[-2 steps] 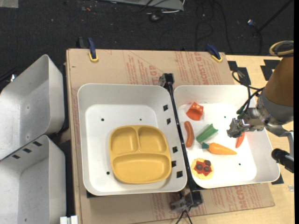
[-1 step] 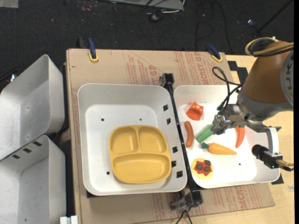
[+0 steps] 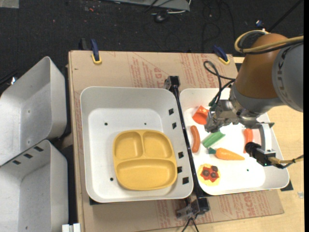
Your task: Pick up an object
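In the right bin (image 3: pixel 270 178) lie several toy foods. There is a red sausage (image 3: pixel 195 138), a green piece (image 3: pixel 213 139), an orange carrot (image 3: pixel 229 153), a dark round piece with red and yellow spots (image 3: pixel 209 174), an orange-red piece (image 3: pixel 200 115) and a red piece (image 3: pixel 248 135). My gripper (image 3: pixel 213 125) hangs low over the upper left of this bin. It sits between the orange-red piece and the green piece, its tip just above the green piece. Nothing shows held in it.
The left bin (image 3: pixel 91 129) holds a yellow divided plate (image 3: pixel 144 159). A black divider (image 3: pixel 179 124) runs between the bins. The arm's orange and grey wrist (image 3: pixel 268 71) covers the right bin's far corner. White tubs (image 3: pixel 29 110) stand off the bench at left.
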